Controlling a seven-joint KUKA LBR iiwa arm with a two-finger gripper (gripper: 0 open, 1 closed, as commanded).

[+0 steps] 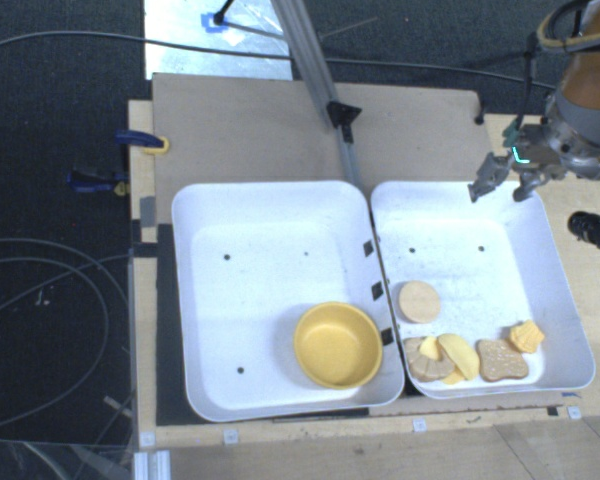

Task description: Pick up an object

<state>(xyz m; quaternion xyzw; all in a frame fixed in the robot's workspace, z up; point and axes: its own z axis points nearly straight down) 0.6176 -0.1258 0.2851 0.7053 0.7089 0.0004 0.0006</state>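
Yellow bowl [338, 343] and food pieces [468, 353] untouched in bins — nothing lifted yet. Gripper [507, 183] above right bin's [555, 258] far corner, fingers spread, empty — descent, grasp, lift remaining.

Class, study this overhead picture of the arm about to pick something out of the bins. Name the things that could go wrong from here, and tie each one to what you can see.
1. The small food pieces lie bunched together along the right bin's near wall, some touching, so the tool might nudge or take two.
2. They sit close to that wall, so a finger could strike it.
3. The yellow bowl in the left bin looks wide and round, so it might slip.
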